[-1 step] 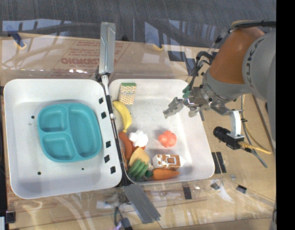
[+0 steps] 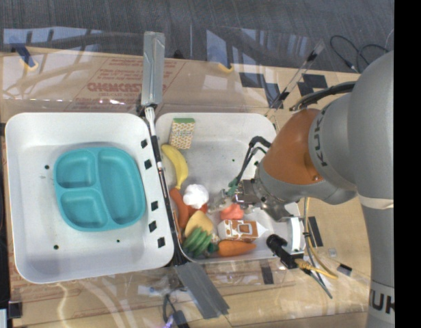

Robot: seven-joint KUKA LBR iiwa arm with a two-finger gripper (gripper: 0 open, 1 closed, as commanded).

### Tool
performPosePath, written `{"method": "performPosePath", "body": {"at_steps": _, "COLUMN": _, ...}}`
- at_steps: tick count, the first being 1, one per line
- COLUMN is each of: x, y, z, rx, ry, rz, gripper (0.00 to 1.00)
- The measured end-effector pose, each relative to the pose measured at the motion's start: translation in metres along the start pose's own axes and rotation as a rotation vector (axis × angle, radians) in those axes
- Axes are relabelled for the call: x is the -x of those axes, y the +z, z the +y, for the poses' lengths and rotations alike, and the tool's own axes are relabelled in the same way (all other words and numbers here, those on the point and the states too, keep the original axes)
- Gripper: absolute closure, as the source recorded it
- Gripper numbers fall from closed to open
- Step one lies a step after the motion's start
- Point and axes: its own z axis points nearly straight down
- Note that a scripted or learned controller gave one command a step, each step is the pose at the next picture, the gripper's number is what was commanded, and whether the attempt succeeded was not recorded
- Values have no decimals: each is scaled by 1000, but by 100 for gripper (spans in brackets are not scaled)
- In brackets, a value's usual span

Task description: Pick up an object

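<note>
Toy foods are heaped at the right white plastic bin's (image 2: 217, 130) near-left corner: yellow banana (image 2: 175, 164), white garlic bulb (image 2: 195, 195), orange carrot (image 2: 236, 248). The gripper (image 2: 236, 195) hangs just beside them; finger state unclear. A teal divided tray (image 2: 98, 187) lies in the left bin (image 2: 26, 183).

Even, bright overhead light; window-like glare streaks the table (image 2: 94, 74); soft shadows inside the bins (image 2: 19, 183); slightly soft focus.
</note>
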Motion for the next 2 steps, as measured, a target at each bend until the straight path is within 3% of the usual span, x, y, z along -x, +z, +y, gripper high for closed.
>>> {"method": "performPosePath", "body": {"at_steps": 1, "x": 0, "y": -8, "z": 1, "rx": -1, "ry": -3, "rz": 0, "gripper": 100}}
{"method": "performPosePath", "body": {"at_steps": 2, "x": -45, "y": -128, "z": 58, "rx": 1, "ry": 19, "rz": -1, "gripper": 100}}
